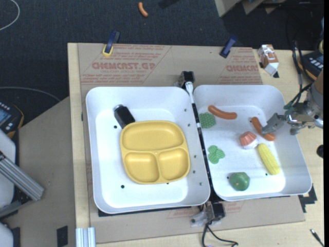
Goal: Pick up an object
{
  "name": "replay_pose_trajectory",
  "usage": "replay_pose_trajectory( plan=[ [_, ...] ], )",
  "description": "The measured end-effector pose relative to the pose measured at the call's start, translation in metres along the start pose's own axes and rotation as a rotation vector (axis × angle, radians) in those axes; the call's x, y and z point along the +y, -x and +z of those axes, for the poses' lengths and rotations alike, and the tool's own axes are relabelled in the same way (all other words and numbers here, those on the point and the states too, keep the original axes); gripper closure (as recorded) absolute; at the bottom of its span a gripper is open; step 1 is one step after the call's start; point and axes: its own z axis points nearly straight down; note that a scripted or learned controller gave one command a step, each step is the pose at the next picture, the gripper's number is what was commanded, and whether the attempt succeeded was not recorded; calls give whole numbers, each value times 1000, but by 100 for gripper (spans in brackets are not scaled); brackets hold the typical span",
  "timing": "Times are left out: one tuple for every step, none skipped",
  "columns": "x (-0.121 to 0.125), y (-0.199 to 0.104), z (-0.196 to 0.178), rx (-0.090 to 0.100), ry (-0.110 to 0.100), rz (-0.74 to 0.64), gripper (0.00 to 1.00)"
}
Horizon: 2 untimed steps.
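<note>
Right bin (290,181), smooth white plastic. Gripper (271,127) low over the right side, at a short orange sausage (255,123) whose long axis slants from upper left to lower right; cannot tell the finger gap or any hold. Ridged yellow corn (268,158) just below.

Hand (271,125) low at right, arm reaching leftward

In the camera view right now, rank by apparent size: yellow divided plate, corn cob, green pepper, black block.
1. yellow divided plate, by far the largest
2. corn cob
3. green pepper and black block look alike; not ranked.
</note>
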Motion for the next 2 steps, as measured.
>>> replay_pose_trajectory(
  plan=[
    [-1,-9,59,2,0,-1,0],
    [0,-8,77,-5,10,0,0]
  ],
)
